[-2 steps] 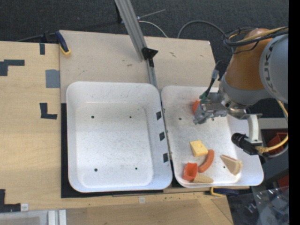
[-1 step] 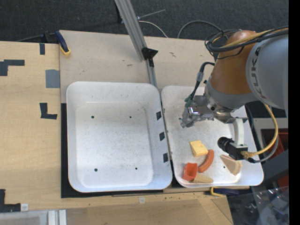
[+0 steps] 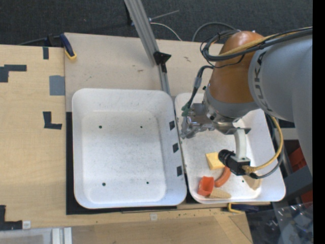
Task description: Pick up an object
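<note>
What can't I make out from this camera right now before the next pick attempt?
- End effector: its tip is small and blurred against the right bin; whether it holds anything is unclear.
- Right bin's upper floor: hidden under the arm's wrist.
- Tan piece: partly covered by the black fitting and cable.

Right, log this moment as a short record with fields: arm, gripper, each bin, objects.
arm: grey with orange band, reaching from the right over the right bin
gripper: low over the right bin's upper left part, near the divide; nothing seen between its fingers
left bin: white, speckled floor
objects: yellow block, orange-red block, orange curved piece, tan wedge, all in the right bin's lower part
</note>
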### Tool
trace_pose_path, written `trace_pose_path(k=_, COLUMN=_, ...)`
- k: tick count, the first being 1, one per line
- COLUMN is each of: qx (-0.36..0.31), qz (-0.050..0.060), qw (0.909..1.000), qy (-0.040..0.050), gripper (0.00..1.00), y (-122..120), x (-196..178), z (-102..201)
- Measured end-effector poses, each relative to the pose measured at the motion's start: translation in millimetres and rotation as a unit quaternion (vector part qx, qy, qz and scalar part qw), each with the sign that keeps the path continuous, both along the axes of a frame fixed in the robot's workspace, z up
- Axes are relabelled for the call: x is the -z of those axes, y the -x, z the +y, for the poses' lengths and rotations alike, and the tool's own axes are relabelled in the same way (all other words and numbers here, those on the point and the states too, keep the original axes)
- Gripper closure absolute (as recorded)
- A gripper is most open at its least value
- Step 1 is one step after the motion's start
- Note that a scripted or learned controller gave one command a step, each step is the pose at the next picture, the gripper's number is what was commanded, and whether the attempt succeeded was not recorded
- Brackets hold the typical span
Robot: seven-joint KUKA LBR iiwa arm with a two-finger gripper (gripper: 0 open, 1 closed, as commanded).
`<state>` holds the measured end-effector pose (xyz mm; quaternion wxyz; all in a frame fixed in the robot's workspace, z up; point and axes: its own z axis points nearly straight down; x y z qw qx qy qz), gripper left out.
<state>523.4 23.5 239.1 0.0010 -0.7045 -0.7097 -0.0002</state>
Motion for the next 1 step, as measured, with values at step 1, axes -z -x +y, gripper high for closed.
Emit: trace_pose_path(k=1, qx=-0.001, qz=0.000, qw=1.0000, qy=-0.0002, gripper=1.00, y=10.5, x=-5.7, z=56.6)
